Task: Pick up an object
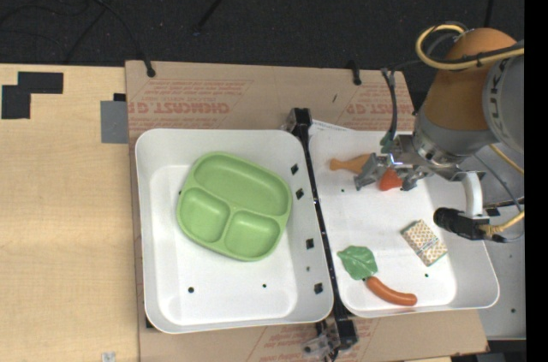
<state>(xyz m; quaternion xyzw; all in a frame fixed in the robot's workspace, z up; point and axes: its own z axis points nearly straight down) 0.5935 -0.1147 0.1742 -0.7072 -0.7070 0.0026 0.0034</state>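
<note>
We see the claw (390, 173) low in the right bin (479, 287), near its back edge, toward the back-left corner. A small red obj (390, 180) sits right at the fingertips, looks pinched between the grey fingers (372, 174), but the tips are blurred, so we can't tell how wide the claw is or whether it truly has hold. An orange piece (350, 164) lies just beside the claw on its left, closer to the divider (313, 210) between bins, touching or nearly touching the finger; it's an elongated shape, long axis roughly parallel to the bin's back edge, slightly tilted, narrower end pointing at the divider. The red obj is too small and too covered to give an axis.

Others in right bin: patterned tan block (424, 241) near the right edge, mid-depth, set diagonal, well apart from the claw. Green leafy toy (357, 261) near the divider toward the front. Orange-red sausage (391, 292) just beside it at the front edge, long axis running left-right w/ slight slant. Neither is in the claw's way.

Left bin (163, 300): green divided plate (234, 205), three compartments, roughly centre, tilted diagonal.

Grey arm w/ orange band (467, 95) overhangs the right bin's back-right corner; black cable fitting (462, 223) hangs over the right edge.
</note>
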